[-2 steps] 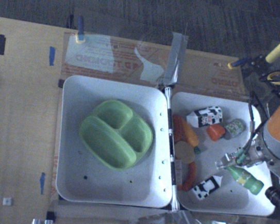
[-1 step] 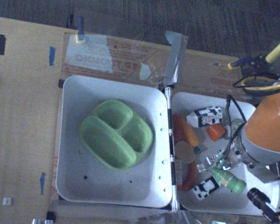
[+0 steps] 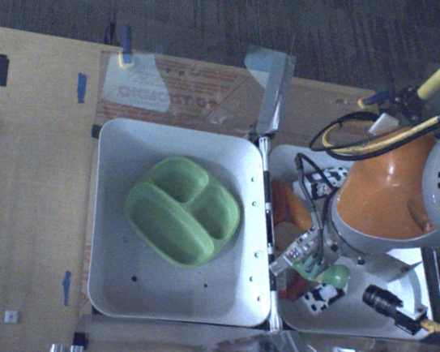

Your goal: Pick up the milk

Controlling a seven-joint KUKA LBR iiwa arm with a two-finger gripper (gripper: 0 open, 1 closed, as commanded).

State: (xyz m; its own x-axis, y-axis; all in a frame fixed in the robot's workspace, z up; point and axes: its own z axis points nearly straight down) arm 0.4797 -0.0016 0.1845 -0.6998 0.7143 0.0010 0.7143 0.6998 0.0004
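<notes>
The grey two-finger gripper (image 3: 300,257) is seen low over the right-hand shallow white bin (image 3: 362,319), under the arm's orange band (image 3: 381,195). Finger state can't be told; nothing is seen betw. them. A small black-and-white patterned carton, prob. the milk (image 3: 321,297), lies just below-right of the tool, beside a pale green rounded item (image 3: 335,274). An orange-red item (image 3: 293,207) sits above the tool. Well to its left, a green divided plastic tray (image 3: 184,211) rests in the left white bin (image 3: 115,221).
</notes>
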